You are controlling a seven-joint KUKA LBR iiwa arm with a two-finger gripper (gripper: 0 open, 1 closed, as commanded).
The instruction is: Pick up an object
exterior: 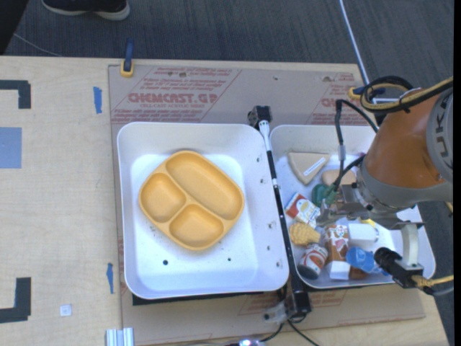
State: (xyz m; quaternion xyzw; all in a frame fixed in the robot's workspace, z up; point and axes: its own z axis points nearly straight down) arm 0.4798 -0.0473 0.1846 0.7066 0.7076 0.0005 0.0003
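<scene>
Several small toy food items lie in the right bin (425, 254). Among them are a cream wedge (306, 166), a green piece (321, 193), a red and white packet (300, 208), a yellow corn cob (303, 233), a brown and white can (313, 258), a white cube (338, 270) and a blue piece (360, 259). My gripper (333, 211) hangs low over the middle of this bin, just right of the green piece and the packet. The orange wrist band (403, 146) and the grey wrist body hide the items under them.
The left bin (133, 215) holds a yellow three-compartment plate (191, 198). A black hinge bar (275, 186) runs between the two bins. A black cable (374, 92) loops above the arm at the right bin's far edge. Cardboard lies under both bins.
</scene>
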